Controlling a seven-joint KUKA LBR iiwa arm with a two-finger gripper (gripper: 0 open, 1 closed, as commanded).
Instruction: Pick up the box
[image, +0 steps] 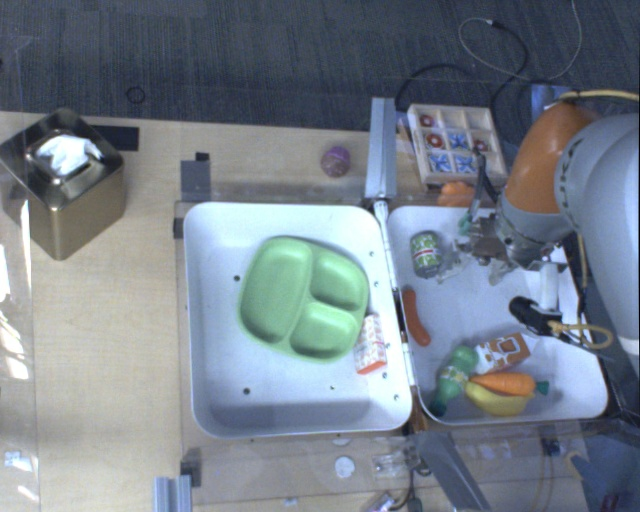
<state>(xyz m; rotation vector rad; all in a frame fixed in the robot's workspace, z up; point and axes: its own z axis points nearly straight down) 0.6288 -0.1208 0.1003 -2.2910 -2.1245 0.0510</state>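
1. The box (371, 345) is a small flat-sided carton, white with red print. It lies in the left bin (215, 300) against that bin's right wall, touching the lower right edge of the green plate (303, 297).
2. The plate is smooth moulded plastic with rounded corners and three shallow compartments, and it sits mid-bin.
3. The gripper (475, 245) hovers over the upper part of the right bin (460, 310), well apart from the box, with the bins' walls between them. Whether it is open or closed cannot be told.
4. Just left of the gripper is a green can (427, 253), cylindrical with a pale label.
5. A slim red sausage-shaped piece (415, 318) lies along the right bin's left wall, just across from the box.
6. In the right bin's lower corner, a yellow banana (495, 400), an orange carrot (510, 383), a rounded green piece (460, 362) and a brown-and-white carton (508, 350) crowd together.
7. On the bench stand a brass-coloured tissue holder (70, 200), a purple ball (336, 160) and a chequered game board (455, 140).
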